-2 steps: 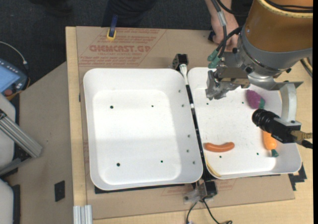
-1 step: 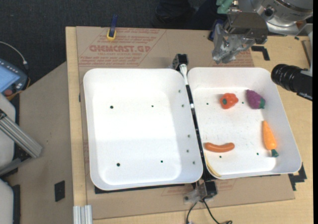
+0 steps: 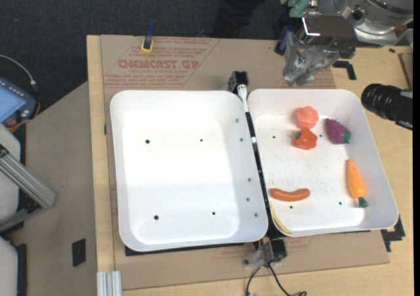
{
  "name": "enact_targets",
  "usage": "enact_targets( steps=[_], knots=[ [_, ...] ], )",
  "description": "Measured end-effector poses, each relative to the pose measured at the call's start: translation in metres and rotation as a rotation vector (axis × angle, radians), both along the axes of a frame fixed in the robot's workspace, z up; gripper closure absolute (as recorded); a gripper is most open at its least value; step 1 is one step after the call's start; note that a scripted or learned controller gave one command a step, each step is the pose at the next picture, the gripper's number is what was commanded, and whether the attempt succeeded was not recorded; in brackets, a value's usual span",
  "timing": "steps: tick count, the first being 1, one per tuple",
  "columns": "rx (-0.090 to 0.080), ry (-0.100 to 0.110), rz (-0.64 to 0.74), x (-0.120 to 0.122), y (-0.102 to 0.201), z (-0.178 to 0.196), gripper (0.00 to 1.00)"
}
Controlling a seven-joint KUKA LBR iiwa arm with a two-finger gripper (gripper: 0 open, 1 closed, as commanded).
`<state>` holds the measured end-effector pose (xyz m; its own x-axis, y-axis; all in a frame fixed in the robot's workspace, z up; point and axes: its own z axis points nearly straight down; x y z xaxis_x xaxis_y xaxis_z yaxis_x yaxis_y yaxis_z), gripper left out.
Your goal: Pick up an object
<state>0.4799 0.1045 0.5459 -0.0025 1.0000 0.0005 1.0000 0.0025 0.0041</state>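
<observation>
The right bin (image 3: pixel 374 216) holds several toy foods. A pink round piece (image 3: pixel 306 117) lies near its far side, with a red pepper-like piece (image 3: pixel 305 139) just in front of it and a purple piece (image 3: pixel 336 131) to their right. An orange carrot (image 3: pixel 355 181) lies along the right side, and a red-orange sausage (image 3: pixel 289 193) rests near the front left. My gripper (image 3: pixel 304 71) hangs above the bin's far rim, behind the pink piece, with nothing seen between its fingers.
The left bin (image 3: pixel 131 222) stands beside the right one, with a black divider strip (image 3: pixel 252 150) between them. Both rest on a cardboard sheet (image 3: pixel 157 58) that carries a small yellow and blue clip (image 3: pixel 148 39) at the back.
</observation>
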Motion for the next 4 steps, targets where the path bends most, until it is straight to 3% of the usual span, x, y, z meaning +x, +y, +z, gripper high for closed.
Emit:
enact_targets(
  steps=[1, 2, 3, 4],
  knots=[
    [0.000, -0.003, 0.002, 0.001, 0.001, 0.010, 1.00],
    [0.001, 0.000, 0.003, 0.048, 0.069, -0.012, 1.00],
    [0.000, 0.005, 0.001, 0.105, 0.121, -0.073, 1.00],
    [0.001, -0.002, -0.004, 0.167, 0.120, -0.106, 1.00]
  ],
)
